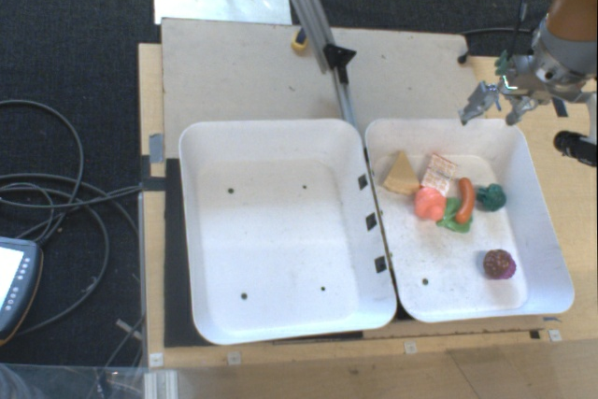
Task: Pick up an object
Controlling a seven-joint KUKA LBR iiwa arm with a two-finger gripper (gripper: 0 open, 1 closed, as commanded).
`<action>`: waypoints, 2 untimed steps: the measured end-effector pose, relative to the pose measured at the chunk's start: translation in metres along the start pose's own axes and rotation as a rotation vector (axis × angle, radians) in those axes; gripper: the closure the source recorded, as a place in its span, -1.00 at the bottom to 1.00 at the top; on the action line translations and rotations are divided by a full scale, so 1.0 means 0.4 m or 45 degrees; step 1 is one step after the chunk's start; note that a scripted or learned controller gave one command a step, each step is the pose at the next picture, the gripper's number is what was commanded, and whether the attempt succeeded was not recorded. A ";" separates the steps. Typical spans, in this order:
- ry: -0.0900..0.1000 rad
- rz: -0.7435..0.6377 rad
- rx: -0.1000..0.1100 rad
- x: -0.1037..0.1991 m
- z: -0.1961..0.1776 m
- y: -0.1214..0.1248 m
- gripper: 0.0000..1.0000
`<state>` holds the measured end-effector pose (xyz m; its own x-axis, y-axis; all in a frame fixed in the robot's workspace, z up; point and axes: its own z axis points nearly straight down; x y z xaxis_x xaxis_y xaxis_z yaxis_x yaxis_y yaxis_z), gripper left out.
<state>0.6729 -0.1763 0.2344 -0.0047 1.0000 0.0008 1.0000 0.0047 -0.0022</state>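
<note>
Far left: grey tablet [13, 287] and black cables [56, 192] on dark carpet. Left shallow white plastic bin [201, 154] has just its drain holes showing. A grey metal pole [308, 5] slants down to the seam between the bins.

Right shallow white plastic bin [547, 229] holds all the pick candidates: tan wedge-shaped block [401, 174], small white-and-red packet [438, 171], orange-pink round toy [429, 204], orange sausage-shaped toy [465, 200] on a green leafy piece [454, 223], dark green broccoli-like toy [491, 196], all tightly clustered and some touching. Dark purple ball [499, 264] sits apart, nearer the front.

Two-finger gripper [496, 104] hovers over the bin's back right rim, fingers spread wide, nothing between them.
</note>
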 end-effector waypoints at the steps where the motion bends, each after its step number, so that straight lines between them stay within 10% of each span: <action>1: -0.002 -0.003 -0.005 0.000 -0.007 0.002 -1.00; 2: -0.002 0.003 -0.001 -0.002 0.107 -0.019 -1.00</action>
<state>0.6653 -0.1771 0.1914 -0.0023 1.0000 -0.0005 1.0000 0.0023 -0.0015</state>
